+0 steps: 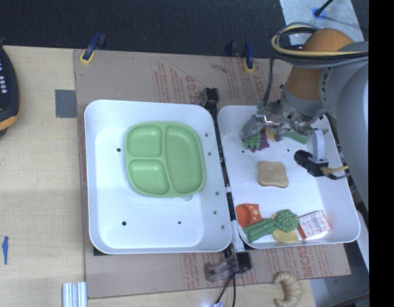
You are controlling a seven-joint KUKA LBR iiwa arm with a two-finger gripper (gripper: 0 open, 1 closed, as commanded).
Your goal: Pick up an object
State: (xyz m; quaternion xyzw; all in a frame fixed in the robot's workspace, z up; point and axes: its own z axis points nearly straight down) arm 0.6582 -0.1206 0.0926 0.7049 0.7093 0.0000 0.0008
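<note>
Camera view has my gripper [264,128] low at the right bin's [338,219] far corner, over a green-purple toy [256,140], which I may graze and shove against the wall instead of lifting.

Blue clamps [249,55], grey tape patch [65,103], black-orange pendant [2,88]

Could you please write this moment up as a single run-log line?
gripper: low in right bin, far-left corner | at: green-purple toy | grasp: unconfirmed | left bin: green plate
</note>
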